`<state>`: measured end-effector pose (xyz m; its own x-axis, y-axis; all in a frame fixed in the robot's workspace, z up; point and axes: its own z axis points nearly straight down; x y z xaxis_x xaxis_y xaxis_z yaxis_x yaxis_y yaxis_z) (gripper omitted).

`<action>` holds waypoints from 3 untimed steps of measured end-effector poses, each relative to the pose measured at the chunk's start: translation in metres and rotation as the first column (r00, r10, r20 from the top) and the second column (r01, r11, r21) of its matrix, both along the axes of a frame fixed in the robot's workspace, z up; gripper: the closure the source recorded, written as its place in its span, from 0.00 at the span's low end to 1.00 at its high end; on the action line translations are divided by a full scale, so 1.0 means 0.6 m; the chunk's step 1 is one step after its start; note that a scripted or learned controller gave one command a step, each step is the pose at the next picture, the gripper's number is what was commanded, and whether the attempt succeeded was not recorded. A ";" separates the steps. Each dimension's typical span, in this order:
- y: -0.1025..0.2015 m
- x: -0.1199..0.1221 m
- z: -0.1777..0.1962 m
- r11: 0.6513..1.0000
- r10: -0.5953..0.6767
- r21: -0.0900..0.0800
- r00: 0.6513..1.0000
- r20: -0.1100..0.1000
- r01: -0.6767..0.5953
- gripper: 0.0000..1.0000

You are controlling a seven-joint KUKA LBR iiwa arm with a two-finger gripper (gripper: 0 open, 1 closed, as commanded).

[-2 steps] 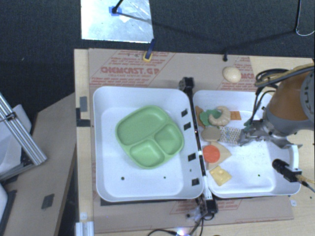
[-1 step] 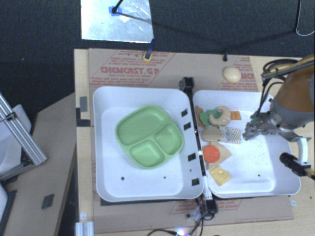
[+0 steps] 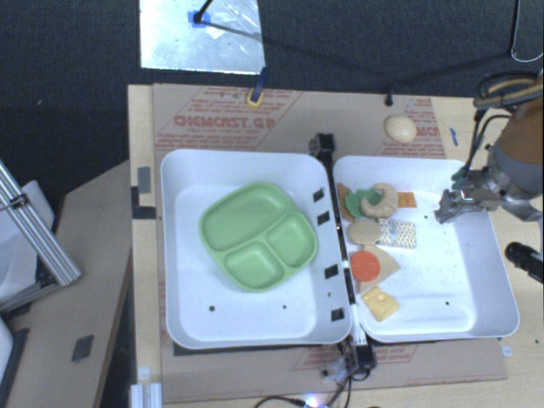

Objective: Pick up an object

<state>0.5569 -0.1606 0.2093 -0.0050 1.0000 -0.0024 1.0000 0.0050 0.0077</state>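
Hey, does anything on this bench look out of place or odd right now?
One thing: a pale rounded object sits on the board behind the right bin, outside both bins, while the other small items cluster along that bin's left side. The green divided plate lies skewed in the left bin.

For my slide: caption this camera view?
Gripper poised over right bin beside toy food pile; green tray left.

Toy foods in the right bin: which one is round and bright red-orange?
The red-orange disc, lying low in the pile against the divider between the bins. The pieces around it are tan, yellow or green, none red.
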 end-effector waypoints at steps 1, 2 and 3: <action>0.000 0.002 0.027 1.000 0.000 0.001 1.000 -0.004 0.000 1.00; 0.074 -0.008 0.031 1.000 0.004 0.004 1.000 -0.007 -0.004 1.00; 0.162 -0.025 0.046 1.000 0.004 0.004 1.000 -0.007 -0.004 1.00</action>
<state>0.5417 -0.0636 0.2368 -0.0093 1.0000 0.0015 1.0000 0.0093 0.0008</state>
